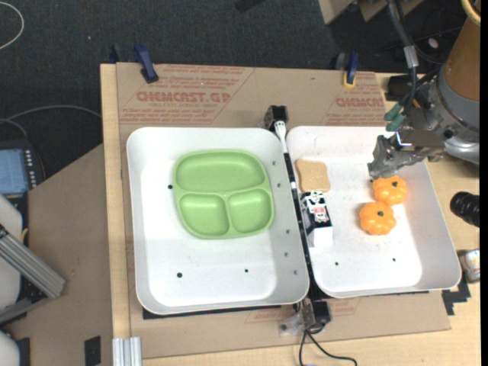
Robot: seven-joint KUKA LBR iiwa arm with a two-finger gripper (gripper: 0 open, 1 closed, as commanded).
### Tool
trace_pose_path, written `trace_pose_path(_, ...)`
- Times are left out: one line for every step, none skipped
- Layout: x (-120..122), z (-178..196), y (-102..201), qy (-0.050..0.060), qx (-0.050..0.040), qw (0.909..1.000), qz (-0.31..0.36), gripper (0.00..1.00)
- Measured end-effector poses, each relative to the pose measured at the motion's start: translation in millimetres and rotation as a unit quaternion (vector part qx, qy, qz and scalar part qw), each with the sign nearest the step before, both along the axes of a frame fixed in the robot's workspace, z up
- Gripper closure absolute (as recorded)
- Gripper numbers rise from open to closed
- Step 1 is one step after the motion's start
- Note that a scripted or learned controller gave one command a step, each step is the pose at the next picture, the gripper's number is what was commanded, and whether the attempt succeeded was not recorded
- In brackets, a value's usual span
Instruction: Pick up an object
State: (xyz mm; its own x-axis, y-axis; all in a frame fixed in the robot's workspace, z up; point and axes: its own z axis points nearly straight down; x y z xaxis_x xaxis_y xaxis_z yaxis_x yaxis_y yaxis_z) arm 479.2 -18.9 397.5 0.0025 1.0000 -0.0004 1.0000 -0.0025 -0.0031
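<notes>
We see the claw (386, 166) low in the right bin (427, 273), just at twelve o'clock of the upper pumpkin (390, 191); we cannot tell its state or whether it touches. A second pumpkin (377, 218) lies at seven o'clock of the first, touching it.

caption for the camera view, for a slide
Gripper poised over the upper orange pumpkin in the right bin; green divided plate in the left bin.
</notes>
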Motion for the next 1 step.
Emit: trace_pose_path(-0.9,-73.0,-33.2,0.003,-0.0001,1.0,-0.001,1.0)
